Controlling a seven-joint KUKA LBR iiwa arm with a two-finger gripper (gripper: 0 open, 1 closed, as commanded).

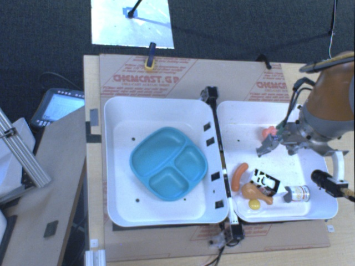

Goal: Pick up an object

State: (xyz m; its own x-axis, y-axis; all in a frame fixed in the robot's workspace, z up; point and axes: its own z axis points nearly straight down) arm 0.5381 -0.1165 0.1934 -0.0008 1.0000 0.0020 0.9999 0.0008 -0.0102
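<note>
My gripper [267,147] hangs over the middle of the right bin [244,118], reaching in from the right. A small salmon-pink piece [269,131] lies just behind it, close to the gripper. In the bin's front part lie an orange sausage-shaped toy [239,175], a black-and-white packet [265,180], a tan drumstick toy [255,192] with a small yellow piece [254,204] in front of it, and a small can on its side [298,193]. I see nothing between the gripper's tips.
The left bin [119,121] holds a blue divided plate [168,163]. A black divider strip [216,148] runs between the two bins. The arm's orange-banded body [333,101] hangs over the right bin's right side.
</note>
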